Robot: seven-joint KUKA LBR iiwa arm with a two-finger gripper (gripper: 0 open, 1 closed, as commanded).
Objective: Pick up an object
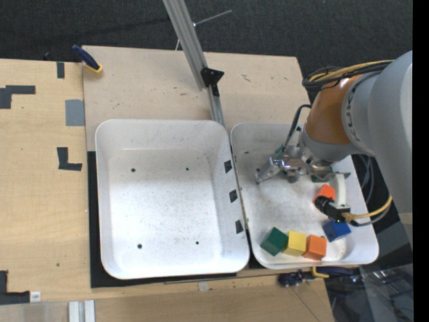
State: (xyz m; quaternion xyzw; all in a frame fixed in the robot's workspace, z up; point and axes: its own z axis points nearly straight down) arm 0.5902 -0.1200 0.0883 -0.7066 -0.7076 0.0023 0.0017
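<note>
My gripper [267, 168] hangs over the upper-left part of the right bin [268, 210], pointing left, open with nothing between its fingers. At the bin's front edge a green block [273, 241], a yellow block [295, 242] and an orange block [316, 246] sit in a row, well below the gripper. A blue block [336, 230] lies at the right, near a small orange-red piece [325, 193]. The grey arm with its orange band [328, 116] covers the bin's upper-right corner.
The left bin [164, 200] lies beside the right one, and their rims meet in the middle. A slanted metal pole [191, 42] crosses the bench behind the bins. Yellow and black cables [365, 213] hang by the right bin's edge.
</note>
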